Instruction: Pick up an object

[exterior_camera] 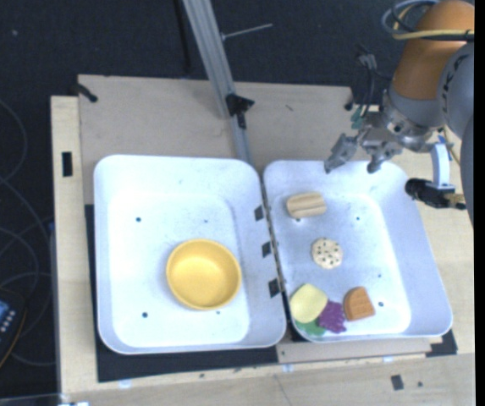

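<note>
Stock as I read it from my station: 2 white bins on the bench, and 1 gripper (350,159) poised over the far rim of the right bin (411,252), its 2 fingers spread wide with nothing between them. Item 1, nearest to it, just below and a little left: a tan bread roll (305,205), lying on its side on the bin floor. I judge it a light toy piece, probably stiff plastic and a bit slick, so I would take it across its short width at mid-length, where the sides run parallel. Item 2, further below the gripper: a round cookie (327,253), flat and low, harder to pinch. Items 3 to 5, farthest from the gripper at the near edge of the bin: a yellow-green fruit (307,302), a purple grape bunch (333,317) and an orange-brown piece (359,304), crowded and touching, poor candidates for a clean grasp. Item 6, well off to the gripper's left in the left bin (124,193): 1 yellow bowl (202,273), upright, wide for these fingers except at its rim.
</note>
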Controlling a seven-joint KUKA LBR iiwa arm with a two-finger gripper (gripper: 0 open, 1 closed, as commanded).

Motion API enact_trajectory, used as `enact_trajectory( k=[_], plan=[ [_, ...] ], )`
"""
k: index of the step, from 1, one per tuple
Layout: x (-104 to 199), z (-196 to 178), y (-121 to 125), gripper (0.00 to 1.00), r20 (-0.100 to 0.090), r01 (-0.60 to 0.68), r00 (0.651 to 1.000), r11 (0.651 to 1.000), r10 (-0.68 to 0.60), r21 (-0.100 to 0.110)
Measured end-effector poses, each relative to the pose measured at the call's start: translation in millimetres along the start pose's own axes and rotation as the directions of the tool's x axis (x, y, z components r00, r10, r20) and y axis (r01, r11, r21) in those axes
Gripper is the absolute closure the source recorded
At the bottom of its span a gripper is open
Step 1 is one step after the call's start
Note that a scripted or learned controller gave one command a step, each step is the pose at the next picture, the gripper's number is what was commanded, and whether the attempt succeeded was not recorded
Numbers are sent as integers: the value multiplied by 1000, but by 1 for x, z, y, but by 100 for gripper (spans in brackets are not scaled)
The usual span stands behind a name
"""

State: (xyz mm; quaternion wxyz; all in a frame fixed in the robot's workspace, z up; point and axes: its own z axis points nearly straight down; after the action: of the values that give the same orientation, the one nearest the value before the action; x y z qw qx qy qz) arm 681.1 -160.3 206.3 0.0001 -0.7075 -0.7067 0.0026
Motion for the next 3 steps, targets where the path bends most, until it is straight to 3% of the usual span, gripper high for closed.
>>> enact_trajectory(
  k=[2, 3],
  plan=[
    [-10, 85, -4, 0, 0, -3, 1000, 1000, 3, -5],
    [-11, 70, -3, 100, 2, -2, 1000, 1000, 2, -10]
  ],
)
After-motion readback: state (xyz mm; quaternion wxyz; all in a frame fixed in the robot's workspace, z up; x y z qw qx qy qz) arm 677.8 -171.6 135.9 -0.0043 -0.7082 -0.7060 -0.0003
